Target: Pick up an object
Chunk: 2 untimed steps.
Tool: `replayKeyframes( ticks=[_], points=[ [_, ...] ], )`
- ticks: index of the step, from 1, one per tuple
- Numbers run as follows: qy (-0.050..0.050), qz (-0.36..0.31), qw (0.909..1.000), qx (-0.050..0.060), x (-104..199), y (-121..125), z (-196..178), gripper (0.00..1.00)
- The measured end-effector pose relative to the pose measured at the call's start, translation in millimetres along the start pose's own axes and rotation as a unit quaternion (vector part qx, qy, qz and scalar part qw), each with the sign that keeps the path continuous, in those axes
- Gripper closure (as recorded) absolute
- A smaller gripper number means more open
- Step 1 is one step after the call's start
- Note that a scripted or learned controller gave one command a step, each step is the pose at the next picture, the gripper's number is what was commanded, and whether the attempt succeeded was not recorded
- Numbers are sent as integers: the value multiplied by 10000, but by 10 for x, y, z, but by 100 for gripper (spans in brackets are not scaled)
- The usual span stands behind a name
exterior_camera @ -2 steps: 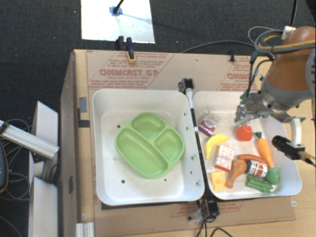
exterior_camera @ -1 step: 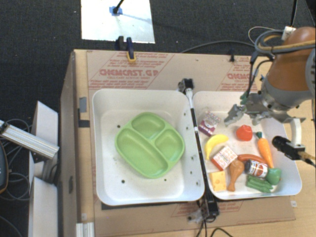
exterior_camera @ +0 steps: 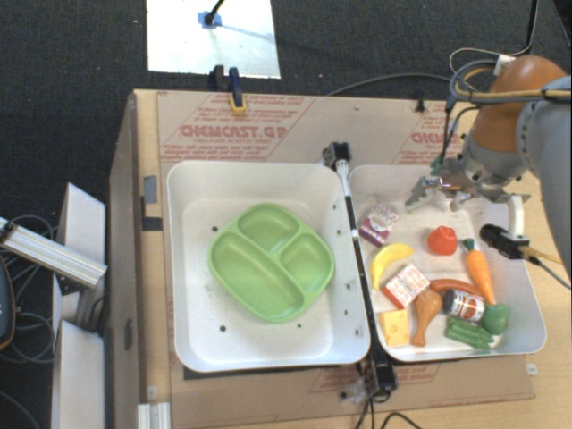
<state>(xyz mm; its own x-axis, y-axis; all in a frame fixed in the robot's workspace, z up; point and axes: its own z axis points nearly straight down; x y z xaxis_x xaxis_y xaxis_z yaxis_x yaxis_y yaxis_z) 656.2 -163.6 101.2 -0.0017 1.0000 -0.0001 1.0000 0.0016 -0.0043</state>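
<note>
My gripper (exterior_camera: 434,197) hangs over the back of the right bin (exterior_camera: 534,311), its fingers spread open with nothing between them. Just in front of it lies a red tomato (exterior_camera: 441,239). A purple and white packet (exterior_camera: 379,222) is to its left. Further forward lie a banana (exterior_camera: 391,260), a carrot (exterior_camera: 480,273), a red and white box (exterior_camera: 407,284), a sausage (exterior_camera: 452,286), a drumstick (exterior_camera: 426,311), a can (exterior_camera: 465,307), a yellow cheese wedge (exterior_camera: 394,326) and green vegetables (exterior_camera: 483,326).
The left bin (exterior_camera: 192,329) holds a green divided plate (exterior_camera: 271,262). A black-handled tool (exterior_camera: 350,206) lies along the divide between the bins. The toys crowd the front half of the right bin.
</note>
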Motion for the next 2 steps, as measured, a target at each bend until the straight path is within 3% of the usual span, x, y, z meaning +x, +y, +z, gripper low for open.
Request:
replayKeyframes(
  ticks=[1,2],
  points=[
    [-2,-17,10000,-37,154,131,163,0],
    [-8,1,10000,-41,33,132,154,0]
  ],
)
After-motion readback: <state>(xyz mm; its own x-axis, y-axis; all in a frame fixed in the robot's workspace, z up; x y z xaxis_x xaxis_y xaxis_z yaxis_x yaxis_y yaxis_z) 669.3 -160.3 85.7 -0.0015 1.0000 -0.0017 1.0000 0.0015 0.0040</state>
